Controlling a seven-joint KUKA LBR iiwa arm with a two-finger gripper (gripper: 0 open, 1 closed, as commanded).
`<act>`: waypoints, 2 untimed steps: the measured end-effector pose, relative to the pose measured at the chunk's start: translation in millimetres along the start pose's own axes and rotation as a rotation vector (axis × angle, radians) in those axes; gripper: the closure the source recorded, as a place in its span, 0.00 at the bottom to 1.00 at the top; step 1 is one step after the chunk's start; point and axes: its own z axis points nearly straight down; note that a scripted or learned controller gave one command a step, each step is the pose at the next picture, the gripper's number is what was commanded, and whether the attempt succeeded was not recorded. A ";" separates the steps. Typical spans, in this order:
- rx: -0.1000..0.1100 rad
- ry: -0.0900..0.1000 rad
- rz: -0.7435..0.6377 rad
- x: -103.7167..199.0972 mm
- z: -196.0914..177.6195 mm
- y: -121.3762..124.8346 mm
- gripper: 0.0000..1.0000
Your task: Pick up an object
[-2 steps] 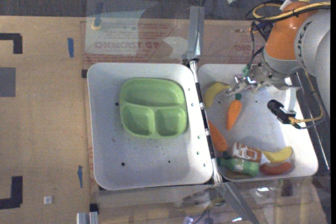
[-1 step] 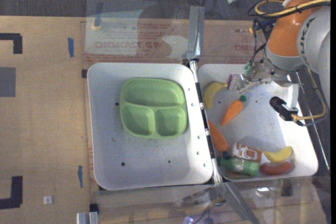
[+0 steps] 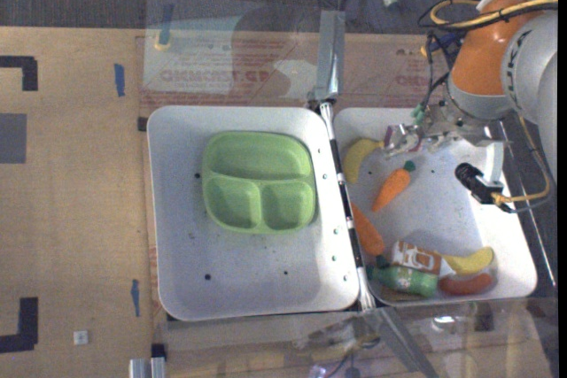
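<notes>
My gripper [image 3: 403, 141] hangs over the back of the right bin [image 3: 443, 208], under the grey wrist and its orange band. It sits just above the green top of a small orange carrot [image 3: 392, 188], which lies at a slant on the bin floor. A yellow rounded piece [image 3: 358, 158] rests to the gripper's left, against the bin's left wall. I see nothing held by the gripper.
The left bin [image 3: 177, 261] holds a green divided plate [image 3: 259, 181]. Along the right bin's front lie an orange piece [image 3: 367, 231], a small carton [image 3: 417, 257], a green bottle [image 3: 406, 281], a banana [image 3: 471, 260] and a red sausage [image 3: 465, 284]. A black cable fitting [image 3: 477, 181] hangs right of the carrot.
</notes>
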 end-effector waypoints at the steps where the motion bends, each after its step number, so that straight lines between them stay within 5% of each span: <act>1: -0.004 -0.002 0.001 -0.9 -11.2 1.1 1.00; 2: -0.004 -0.002 0.001 -0.9 -11.2 1.1 0.00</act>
